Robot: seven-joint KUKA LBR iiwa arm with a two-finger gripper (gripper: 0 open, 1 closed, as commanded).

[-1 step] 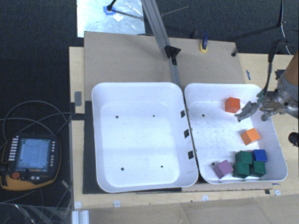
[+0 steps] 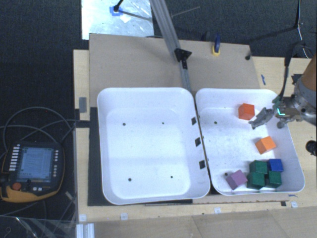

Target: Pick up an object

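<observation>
My gripper [image 2: 270,120] hangs over the right bin [image 2: 218,103] near its right rim, open, with nothing between its fingers [image 2: 258,119]. A red-orange cube [image 2: 246,111] lies just left of the gripper, close to the left fingertip. A lighter orange cube [image 2: 266,144] sits on the bin floor below the gripper. In the bin's front right corner are a cluster of green blocks [image 2: 257,174], a blue cube [image 2: 275,165] and a purple block [image 2: 237,179].
The left bin [image 2: 111,133] stands beside the right one, sharing a middle wall. A slanted metal pole [image 2: 166,21] runs down to the back of the bins. A teach pendant [image 2: 33,170] with cables lies off the bench at the left.
</observation>
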